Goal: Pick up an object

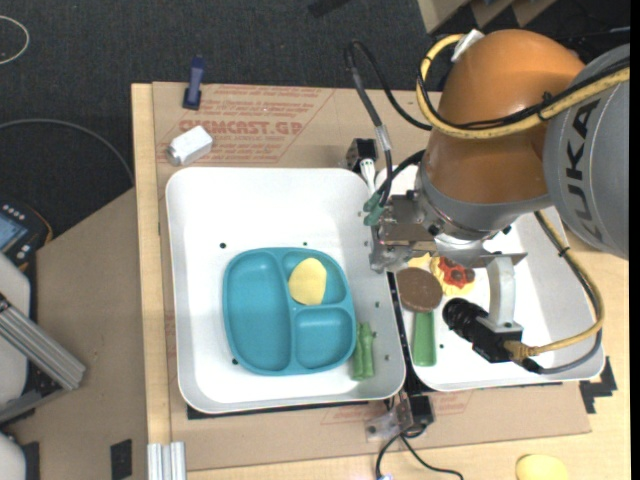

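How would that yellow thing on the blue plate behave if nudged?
The yellow thing looks rounded and smooth, so it may roll or slip. Its compartment walls in the teal plate would likely stop it going far.

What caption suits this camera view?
Grey robot arm hangs over the right white bin; a teal divided plate holding a yellow oval piece sits in the left bin.

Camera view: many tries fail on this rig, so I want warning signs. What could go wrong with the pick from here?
1. The gripper hangs roughly over the wall between the left bin and the right bin; coming down, it might strike the rim.
2. The green-handled brown disc lies close beside a small red object, so a grab there could shove both instead of catching one.
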Robot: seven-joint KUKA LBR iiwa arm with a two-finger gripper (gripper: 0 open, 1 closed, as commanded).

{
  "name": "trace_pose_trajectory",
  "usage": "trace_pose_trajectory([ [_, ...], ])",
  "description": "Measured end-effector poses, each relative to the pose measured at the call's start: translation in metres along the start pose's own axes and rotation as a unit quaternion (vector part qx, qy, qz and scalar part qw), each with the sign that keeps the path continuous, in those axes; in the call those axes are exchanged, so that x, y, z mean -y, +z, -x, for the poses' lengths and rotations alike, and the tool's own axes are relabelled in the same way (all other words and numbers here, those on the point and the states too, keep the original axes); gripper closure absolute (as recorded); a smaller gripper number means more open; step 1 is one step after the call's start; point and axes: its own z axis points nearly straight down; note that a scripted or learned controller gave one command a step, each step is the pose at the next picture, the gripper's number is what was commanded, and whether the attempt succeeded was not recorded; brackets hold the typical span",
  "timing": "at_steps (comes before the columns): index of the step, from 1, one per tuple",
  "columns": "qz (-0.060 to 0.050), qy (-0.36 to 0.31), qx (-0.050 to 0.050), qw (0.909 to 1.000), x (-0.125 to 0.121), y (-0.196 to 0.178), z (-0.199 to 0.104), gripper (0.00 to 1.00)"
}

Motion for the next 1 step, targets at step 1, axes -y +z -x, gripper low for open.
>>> trace_pose_trajectory([
  [1, 0.006, 0.000, -0.001, 1.0000, 0.0011, -0.0764, -0.0325, 1.00],
])
